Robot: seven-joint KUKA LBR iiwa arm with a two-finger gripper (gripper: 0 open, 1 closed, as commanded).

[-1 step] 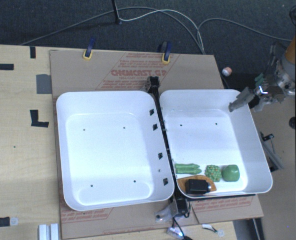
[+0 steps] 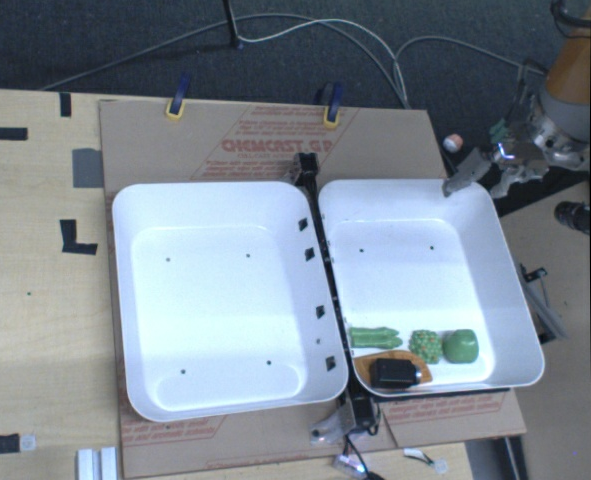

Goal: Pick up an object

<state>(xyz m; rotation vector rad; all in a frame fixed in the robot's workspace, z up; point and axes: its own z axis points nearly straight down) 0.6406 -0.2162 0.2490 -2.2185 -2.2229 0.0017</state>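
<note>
**End effector up at the right bin's far corner**

Hovering there, end effector just over the far right rim of the right bin. Grip width? Cannot tell from this angle. Nothing seen in its grasp. Well away at the bin's near edge, clustered: green pod, bumpy green piece, round green piece, black object on an orange one. Further off, beyond the divider, left bin.
</note>
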